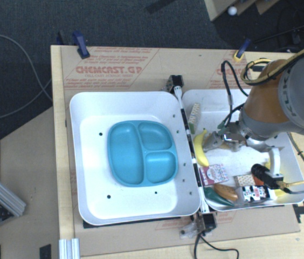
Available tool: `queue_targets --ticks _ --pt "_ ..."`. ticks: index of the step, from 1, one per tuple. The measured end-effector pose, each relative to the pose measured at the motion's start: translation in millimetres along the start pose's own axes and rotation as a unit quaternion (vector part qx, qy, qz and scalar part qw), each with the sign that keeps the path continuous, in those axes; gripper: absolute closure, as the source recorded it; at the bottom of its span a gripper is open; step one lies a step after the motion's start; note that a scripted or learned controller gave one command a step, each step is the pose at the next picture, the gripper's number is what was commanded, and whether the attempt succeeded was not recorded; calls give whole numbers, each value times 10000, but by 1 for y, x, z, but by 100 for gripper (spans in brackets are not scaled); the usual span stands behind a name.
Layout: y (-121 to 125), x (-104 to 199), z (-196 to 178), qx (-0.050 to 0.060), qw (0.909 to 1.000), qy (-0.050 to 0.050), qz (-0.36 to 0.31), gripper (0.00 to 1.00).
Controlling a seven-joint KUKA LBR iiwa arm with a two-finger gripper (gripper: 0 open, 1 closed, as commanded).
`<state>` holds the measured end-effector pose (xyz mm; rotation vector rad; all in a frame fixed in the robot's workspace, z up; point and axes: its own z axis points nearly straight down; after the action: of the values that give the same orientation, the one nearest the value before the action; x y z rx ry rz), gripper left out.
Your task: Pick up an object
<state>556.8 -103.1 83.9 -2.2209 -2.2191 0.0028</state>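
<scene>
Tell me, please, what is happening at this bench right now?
A grey robot arm reaches from the right into the right bin, its claw low among the clutter beside a banana. More small items lie along that bin's near edge. The left bin holds a blue divided plate. Nothing can be seen in the claw's grip yet.

Two shallow white bins sit side by side on the bench, left bin (82,144) and right bin (208,99). One blue divided plate (141,152) lies in the left; one banana (199,150) and several small items, too jumbled to count, in the right.
</scene>
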Motion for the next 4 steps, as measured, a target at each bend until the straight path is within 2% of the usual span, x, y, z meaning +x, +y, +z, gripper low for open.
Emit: queue_targets --ticks 1,2,3,4 --pt "80 -9 -1 -19 10000 -4 -11 0" --pt "46 -3 -1 -4 10000 3 -1 0" --pt "46 -3 -11 -11 10000 1 -1 100" --pt "36 78 -102 -28 10000 6 -18 100"
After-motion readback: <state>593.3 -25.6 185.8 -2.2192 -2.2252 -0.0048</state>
